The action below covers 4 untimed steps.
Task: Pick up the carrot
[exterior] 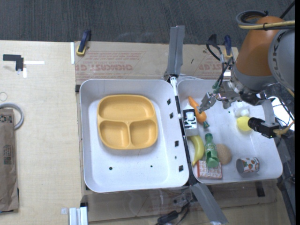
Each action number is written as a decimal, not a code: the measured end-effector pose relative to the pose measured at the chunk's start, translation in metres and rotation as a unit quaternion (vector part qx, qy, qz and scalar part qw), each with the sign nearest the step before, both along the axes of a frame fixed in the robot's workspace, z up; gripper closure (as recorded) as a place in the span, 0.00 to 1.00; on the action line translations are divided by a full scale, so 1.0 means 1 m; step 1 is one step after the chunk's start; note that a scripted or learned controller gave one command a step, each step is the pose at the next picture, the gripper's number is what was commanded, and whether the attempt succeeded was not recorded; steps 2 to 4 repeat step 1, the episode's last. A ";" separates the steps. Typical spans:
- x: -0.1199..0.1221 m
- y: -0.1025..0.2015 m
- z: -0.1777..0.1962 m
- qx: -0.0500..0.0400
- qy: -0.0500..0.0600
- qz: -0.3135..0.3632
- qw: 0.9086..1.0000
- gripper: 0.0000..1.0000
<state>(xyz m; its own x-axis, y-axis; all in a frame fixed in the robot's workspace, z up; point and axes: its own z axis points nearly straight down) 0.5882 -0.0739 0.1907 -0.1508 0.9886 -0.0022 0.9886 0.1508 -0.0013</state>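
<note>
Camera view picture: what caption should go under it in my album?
Robot gripper hovers by the carrot in the right bin; yellow tray sits left.

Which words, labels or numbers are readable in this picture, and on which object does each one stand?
"CHEMCOTE": red print, upside down, on the cardboard sheet behind the bins.
Black-and-white label on the divider between the bins: too blurred to read.
Red-edged packet, small can, brown paper bag: print too small to read.
</note>
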 end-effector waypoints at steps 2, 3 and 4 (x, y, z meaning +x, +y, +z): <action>-0.016 -0.027 -0.012 0.000 0.001 -0.019 1.000 0.00; -0.016 -0.027 -0.012 0.000 0.001 -0.019 1.000 0.00; -0.016 -0.027 -0.012 0.000 0.001 -0.019 1.000 0.00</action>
